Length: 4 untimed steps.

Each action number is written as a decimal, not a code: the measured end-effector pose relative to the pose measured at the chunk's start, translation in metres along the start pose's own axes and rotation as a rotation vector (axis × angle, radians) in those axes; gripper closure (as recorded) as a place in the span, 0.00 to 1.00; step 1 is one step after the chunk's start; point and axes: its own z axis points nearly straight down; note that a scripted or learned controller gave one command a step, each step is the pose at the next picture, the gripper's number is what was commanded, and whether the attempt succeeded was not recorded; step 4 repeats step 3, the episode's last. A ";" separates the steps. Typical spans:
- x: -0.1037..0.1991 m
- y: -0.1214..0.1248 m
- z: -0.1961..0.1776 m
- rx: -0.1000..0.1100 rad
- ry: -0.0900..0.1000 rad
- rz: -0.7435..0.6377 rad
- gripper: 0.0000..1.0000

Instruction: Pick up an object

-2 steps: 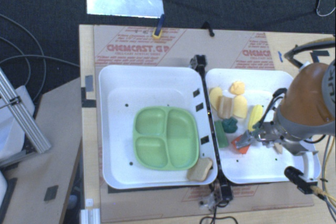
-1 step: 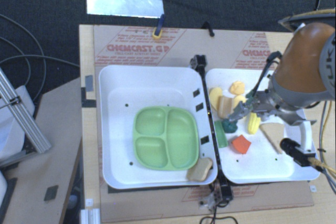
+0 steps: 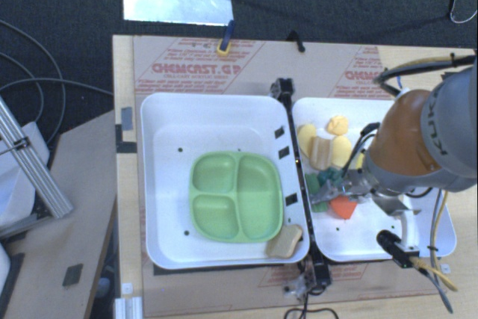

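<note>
The arm (image 3: 418,138) reaches in over the right bin (image 3: 441,239), its wrist low above the cluster of small things near that bin's left wall. This looks like the reach-and-descend step of a pick: the end effector (image 3: 351,187) sits just above or among the pile, and whether it is apart or together I cannot tell, since the wrist covers it. Nothing can be seen held.

Likely targets lie close to it: an orange piece (image 3: 343,208) just below the wrist, toward the bin's middle, and a green piece (image 3: 323,187) touching the left wall side of the pile. Further toward the bin's far-left corner lie yellow pieces (image 3: 337,125) and a tan block (image 3: 321,153). The orange piece looks stubby, with no clear long axis; the tan block's long axis runs roughly from near edge to far edge.

The left bin (image 3: 160,160) holds a green tray (image 3: 237,196) and a tan sponge (image 3: 284,241) at its near-right corner.

The next move calls for settling on one item and closing on it without dragging neighbours
</note>
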 end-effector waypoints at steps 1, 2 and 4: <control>0.002 0.003 -0.018 -0.008 0.001 -0.004 1.00; 0.107 0.058 -0.110 -0.014 0.002 -0.017 1.00; 0.119 -0.026 -0.104 0.005 0.000 -0.004 1.00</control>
